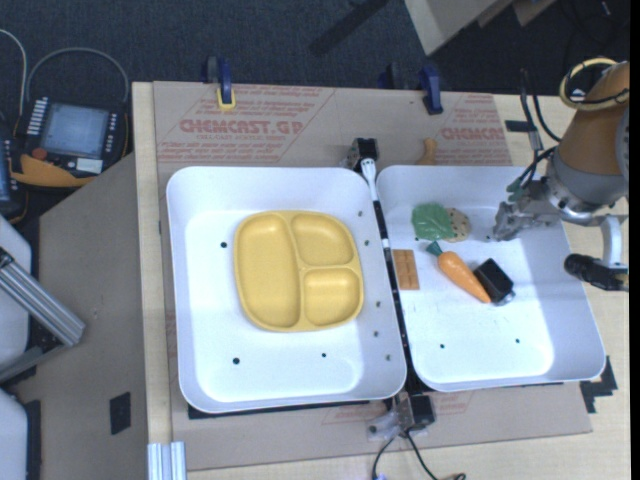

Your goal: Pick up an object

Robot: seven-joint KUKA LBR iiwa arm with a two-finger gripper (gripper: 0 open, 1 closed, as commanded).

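The gripper point(507, 220) hovers with nothing between its fingers; the carrot point(463, 275) lies at its 7 o'clock, near.

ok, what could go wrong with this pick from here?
The carrot, black block and green item lie close together in the right bin, so a descent could nudge a neighbour or catch two at once. The gripper sits near the bin's far edge, off to the side of them. The flat brown piece near the bin wall may be hard to grasp.
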